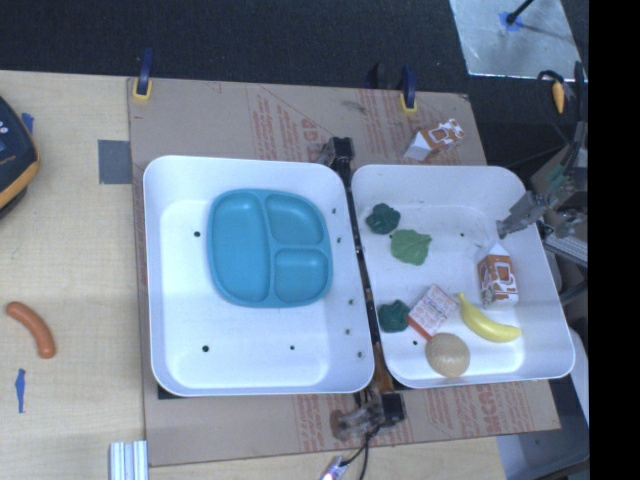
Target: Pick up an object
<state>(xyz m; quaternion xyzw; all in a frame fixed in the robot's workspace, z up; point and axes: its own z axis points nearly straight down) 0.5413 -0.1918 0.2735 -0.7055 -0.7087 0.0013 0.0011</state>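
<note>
The right bin [520, 368] holds several small things: a dark green piece [382, 218], a lighter green leafy piece [410, 246], another dark green piece [394, 315], a red-and-white carton [432, 310], a yellow banana [488, 322], a tan round fruit [447, 354] and a brown-and-white carton [497, 279]. My gripper [530, 210] sits at the bin's upper right rim, above and to the right of the brown-and-white carton. It is partly cut off by the frame edge, and nothing is seen held in it.
The left bin [180, 358] carries a blue divided plate [270, 246]. A small carton [434, 140] lies on the cardboard behind the right bin. A sausage [32, 328] and a black-and-yellow device [12, 158] rest on the bench at far left.
</note>
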